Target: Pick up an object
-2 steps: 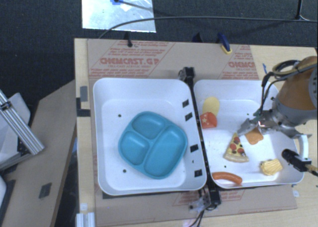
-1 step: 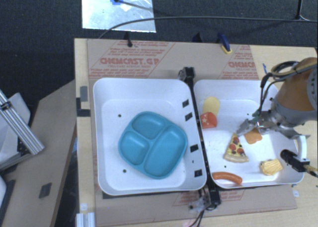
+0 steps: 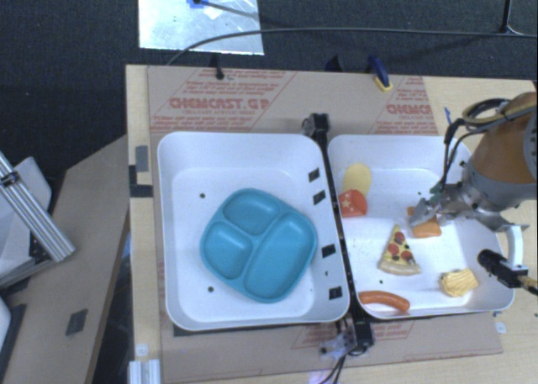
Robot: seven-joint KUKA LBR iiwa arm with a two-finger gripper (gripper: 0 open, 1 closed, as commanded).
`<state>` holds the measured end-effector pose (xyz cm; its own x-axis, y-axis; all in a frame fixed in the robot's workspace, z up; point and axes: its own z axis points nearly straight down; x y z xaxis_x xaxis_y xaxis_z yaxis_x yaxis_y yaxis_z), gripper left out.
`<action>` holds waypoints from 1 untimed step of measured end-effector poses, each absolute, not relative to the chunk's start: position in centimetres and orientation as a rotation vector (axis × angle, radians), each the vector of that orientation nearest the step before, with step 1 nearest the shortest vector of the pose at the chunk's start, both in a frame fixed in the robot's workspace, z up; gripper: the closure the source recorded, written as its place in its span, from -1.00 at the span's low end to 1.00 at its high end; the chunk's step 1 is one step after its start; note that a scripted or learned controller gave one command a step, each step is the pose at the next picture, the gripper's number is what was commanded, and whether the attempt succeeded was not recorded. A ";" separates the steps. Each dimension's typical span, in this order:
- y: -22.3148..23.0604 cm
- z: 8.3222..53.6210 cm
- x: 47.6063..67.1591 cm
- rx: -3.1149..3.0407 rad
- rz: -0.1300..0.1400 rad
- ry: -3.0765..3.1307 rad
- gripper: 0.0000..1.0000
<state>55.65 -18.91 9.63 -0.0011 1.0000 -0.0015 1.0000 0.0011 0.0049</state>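
Orange wedge (image 3: 427,228) under your end effector (image 3: 427,214) | finger state: cannot tell | risk: a skewed grasp nudges it toward pizza slice (image 3: 400,252).

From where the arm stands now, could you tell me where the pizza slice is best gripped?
Probably across the pizza slice at its narrow upper half, coming straight down. It lies flat in the right bin, point up and crust below; the long straight sides give parallel faces, with bare floor either side.
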 end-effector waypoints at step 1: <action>-19.7 15.4 55.1 2.219 0.003 2.218 1.00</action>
<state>55.13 -19.66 15.44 0.0007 1.0000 -0.0018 1.0000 -0.0007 0.0045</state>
